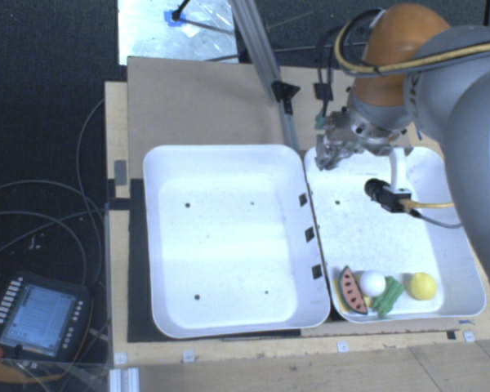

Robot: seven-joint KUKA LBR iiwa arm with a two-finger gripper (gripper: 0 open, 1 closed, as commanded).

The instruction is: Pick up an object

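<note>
Arm cut off at right edge.

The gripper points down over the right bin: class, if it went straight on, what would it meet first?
Probably the bare floor of the right bin, near its far left corner. The gripper is far from the toys; depth is unclear.

Bright, even overhead light washes out the two shallow white plastic bins; the dark floor stays dim, the picture soft and slightly grainy, shadows faint.

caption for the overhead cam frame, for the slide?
KUKA arm's gripper hovers at the right bin's far edge; watermelon slice, white ball, green piece and lemon sit along its near edge.
</note>
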